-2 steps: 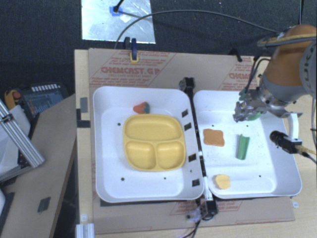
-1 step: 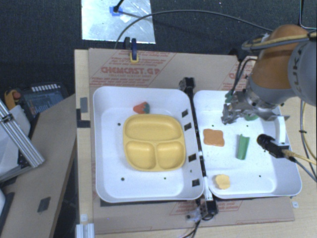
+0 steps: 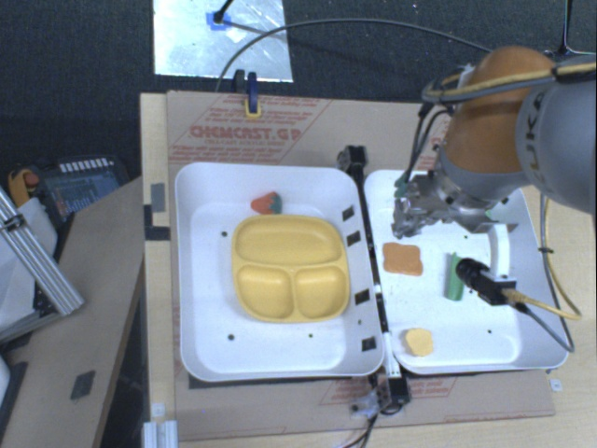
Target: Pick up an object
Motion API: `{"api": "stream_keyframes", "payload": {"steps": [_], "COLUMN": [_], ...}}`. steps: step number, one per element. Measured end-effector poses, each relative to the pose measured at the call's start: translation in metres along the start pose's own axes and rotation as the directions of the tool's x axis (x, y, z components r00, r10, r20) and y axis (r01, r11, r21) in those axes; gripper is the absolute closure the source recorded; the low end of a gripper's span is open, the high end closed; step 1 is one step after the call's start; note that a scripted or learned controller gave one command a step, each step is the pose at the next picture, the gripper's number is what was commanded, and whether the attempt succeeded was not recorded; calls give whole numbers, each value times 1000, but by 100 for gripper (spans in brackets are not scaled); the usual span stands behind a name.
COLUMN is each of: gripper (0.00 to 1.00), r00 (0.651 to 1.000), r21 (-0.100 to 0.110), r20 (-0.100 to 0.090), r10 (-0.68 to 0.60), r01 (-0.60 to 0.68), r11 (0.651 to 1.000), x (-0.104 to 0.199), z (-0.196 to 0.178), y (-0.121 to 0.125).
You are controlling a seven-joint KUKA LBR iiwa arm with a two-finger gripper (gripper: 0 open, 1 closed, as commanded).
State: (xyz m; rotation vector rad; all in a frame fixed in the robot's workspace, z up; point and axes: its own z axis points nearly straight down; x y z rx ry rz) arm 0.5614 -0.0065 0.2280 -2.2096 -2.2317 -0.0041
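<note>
Toast slice point(image 3: 403, 259) lies flat just below the pincer point(image 3: 408, 220); whether it is released or clenched, I cannot tell. Best descend straight, straddling the slice's edges.

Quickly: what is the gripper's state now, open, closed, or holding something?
Gripper: cannot be told; it hangs in the right bin, just above the orange slice.
</note>
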Motion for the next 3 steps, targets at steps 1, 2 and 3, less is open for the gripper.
{"api": "stream_keyframes", "payload": {"steps": [1,2,3], "gripper": [100,100,0], "r00": [1000,1000,1000], "r21": [2,0,0], "r20": [1,0,2], "r10": [1,-1,6], "r01": [-1,1,-6], "r11": [1000,1000,1000], "x": [42,102,98], "z": [5,1,0], "y": [-14,-19,-18]}}
